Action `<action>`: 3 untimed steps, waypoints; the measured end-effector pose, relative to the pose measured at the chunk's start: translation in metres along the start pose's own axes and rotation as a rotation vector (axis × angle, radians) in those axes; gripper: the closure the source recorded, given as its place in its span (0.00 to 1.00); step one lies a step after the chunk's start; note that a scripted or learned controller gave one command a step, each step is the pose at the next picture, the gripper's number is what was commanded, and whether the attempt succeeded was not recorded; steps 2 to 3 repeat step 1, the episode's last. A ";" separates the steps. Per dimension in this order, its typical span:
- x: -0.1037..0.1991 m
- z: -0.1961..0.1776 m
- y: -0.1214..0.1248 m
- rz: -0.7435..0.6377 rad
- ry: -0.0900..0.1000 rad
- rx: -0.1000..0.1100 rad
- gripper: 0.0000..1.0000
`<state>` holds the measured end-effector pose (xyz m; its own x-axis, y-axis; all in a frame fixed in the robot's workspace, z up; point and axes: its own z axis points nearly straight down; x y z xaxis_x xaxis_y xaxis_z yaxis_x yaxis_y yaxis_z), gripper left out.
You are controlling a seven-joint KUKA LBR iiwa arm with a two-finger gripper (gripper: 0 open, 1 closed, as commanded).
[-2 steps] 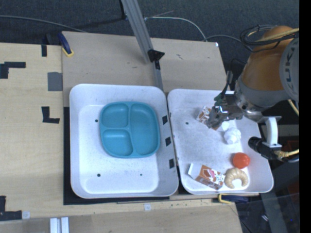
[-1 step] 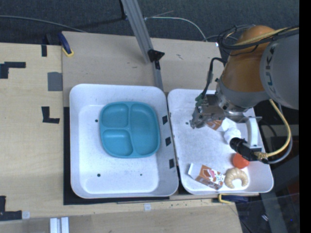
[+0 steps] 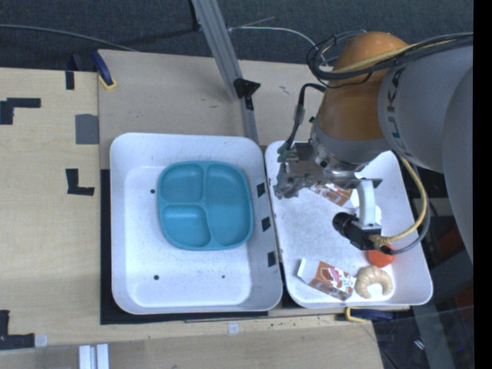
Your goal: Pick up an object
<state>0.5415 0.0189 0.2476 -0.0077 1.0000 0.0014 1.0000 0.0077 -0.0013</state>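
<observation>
— How many bins are on the bench?
— Two, both white: the left bin [image 3: 123,229] and the right bin [image 3: 307,233].
— Any plates?
— One teal plate [image 3: 206,204], in the middle of the left bin. It has three compartments, two at twelve o'clock and one at six.
— And in the right bin?
— Four loose things.
— Of what kinds?
— Two are snack packets: the first packet [image 3: 327,277] at seven o'clock, the second packet [image 3: 336,195] near twelve. There is one croissant [image 3: 374,281] at five o'clock. Last, one small orange-red thing [image 3: 382,257] at four o'clock, too small to name.
</observation>
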 end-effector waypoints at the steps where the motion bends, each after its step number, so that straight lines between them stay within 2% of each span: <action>1: 0.059 0.007 0.006 0.000 -0.001 0.001 1.00; 3: 0.059 0.007 0.006 0.000 -0.001 0.001 1.00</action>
